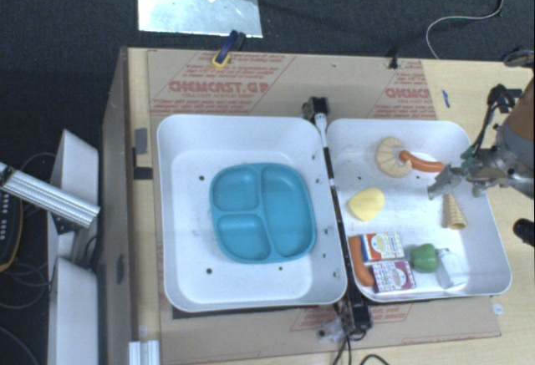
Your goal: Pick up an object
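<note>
I'm hovering my grey two-finger gripper (440, 185) open, gripping nothing, over the right white bin (493, 265); tan ribbed cone (453, 210) lying just below my fingertips, orange sausage (420, 161) just beside.

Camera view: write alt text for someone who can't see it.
A grey robot gripper hovers over the right white bin of toy food: a hot dog, lemon, ice cream cone and green pepper. The left bin holds a blue divided plate.

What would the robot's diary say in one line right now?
pincer: over right bin | beside: ice cream cone | holding: nothing seen | left bin: blue divided plate
</note>
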Robot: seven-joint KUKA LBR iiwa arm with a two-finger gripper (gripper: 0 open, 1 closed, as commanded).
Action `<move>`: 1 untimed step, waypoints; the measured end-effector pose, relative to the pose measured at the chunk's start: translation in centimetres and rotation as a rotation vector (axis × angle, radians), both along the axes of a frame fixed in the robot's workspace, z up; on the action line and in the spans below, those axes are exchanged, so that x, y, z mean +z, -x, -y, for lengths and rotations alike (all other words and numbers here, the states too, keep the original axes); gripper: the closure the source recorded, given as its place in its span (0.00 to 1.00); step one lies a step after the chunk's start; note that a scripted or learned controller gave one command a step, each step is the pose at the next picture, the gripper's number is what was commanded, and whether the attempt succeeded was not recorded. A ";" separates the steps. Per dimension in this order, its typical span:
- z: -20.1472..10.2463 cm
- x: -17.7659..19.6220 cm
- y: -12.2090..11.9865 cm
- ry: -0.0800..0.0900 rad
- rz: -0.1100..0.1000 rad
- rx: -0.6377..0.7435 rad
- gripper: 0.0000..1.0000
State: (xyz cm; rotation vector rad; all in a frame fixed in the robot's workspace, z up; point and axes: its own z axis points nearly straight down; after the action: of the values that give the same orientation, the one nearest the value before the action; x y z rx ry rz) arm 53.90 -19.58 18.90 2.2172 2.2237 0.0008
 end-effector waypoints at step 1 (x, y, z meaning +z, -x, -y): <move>-6.3 -5.7 -6.2 -0.002 0.000 0.001 0.00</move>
State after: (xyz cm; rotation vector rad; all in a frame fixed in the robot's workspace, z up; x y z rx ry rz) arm 60.08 -13.30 13.19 2.2172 2.2255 0.0027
